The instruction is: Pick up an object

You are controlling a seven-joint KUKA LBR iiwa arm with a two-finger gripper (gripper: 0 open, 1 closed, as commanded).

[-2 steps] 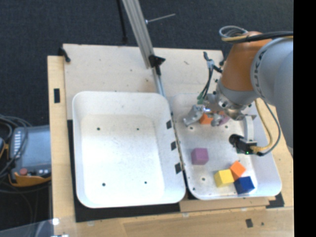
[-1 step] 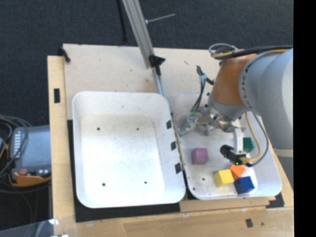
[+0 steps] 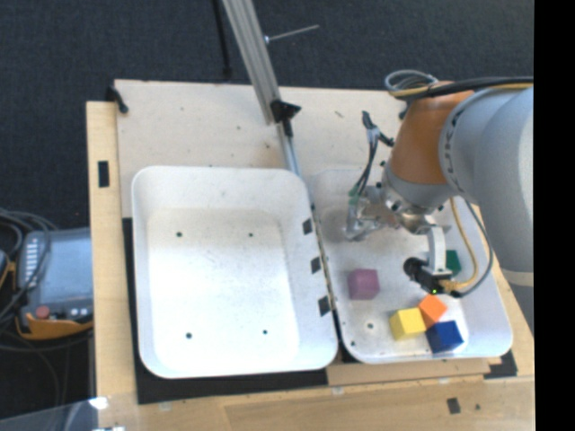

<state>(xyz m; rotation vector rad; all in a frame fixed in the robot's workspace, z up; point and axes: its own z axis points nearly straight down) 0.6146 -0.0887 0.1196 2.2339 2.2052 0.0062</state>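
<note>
While end effector (image 3: 359, 225) hovers, purple block (image 3: 363, 284) below

You see the tool (image 3: 358, 225) hanging over the right bin (image 3: 481, 344), up-frame of the purple block (image 3: 363, 284); right of and below that block the yellow cube (image 3: 407, 322), orange cube (image 3: 433, 308) and blue cube (image 3: 445, 336) cluster together; a green piece (image 3: 452, 261) sits right of it.

arm (image 3: 490, 142): grey | band: orange | wrist cables | claw (image 3: 358, 227): metal
</note>
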